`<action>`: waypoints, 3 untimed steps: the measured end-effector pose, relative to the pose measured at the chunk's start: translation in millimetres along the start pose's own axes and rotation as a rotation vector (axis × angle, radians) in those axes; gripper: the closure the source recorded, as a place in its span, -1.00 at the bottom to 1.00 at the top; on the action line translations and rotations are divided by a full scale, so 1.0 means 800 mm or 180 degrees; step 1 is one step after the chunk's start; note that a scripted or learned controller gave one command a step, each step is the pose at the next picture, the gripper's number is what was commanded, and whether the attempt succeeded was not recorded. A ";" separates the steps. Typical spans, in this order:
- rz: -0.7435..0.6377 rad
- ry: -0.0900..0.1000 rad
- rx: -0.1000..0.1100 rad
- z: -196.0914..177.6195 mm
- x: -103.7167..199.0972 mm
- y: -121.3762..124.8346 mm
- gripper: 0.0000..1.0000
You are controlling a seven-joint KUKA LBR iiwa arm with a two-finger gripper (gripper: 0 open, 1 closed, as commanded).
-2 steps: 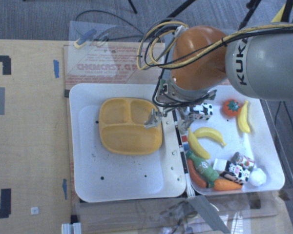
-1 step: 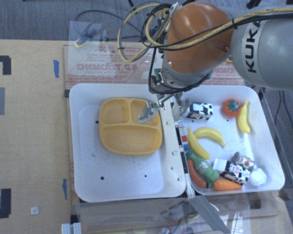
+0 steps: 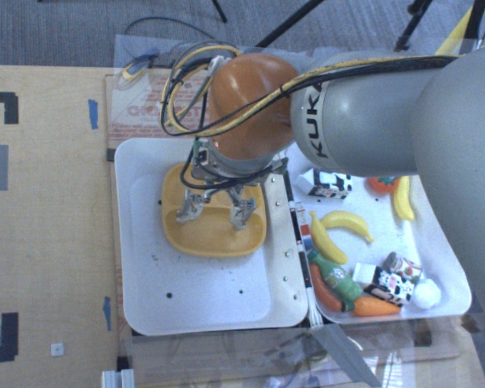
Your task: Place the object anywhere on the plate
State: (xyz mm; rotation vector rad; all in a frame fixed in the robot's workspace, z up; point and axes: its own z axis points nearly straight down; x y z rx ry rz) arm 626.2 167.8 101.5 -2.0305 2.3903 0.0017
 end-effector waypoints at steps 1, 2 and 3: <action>0.0355 0.0074 -0.0078 0.015 -0.060 -0.009 -1.00; 0.0585 -0.0018 0.0036 0.009 0.006 0.032 -1.00; 0.0713 -0.0074 0.0104 0.004 0.036 0.101 -1.00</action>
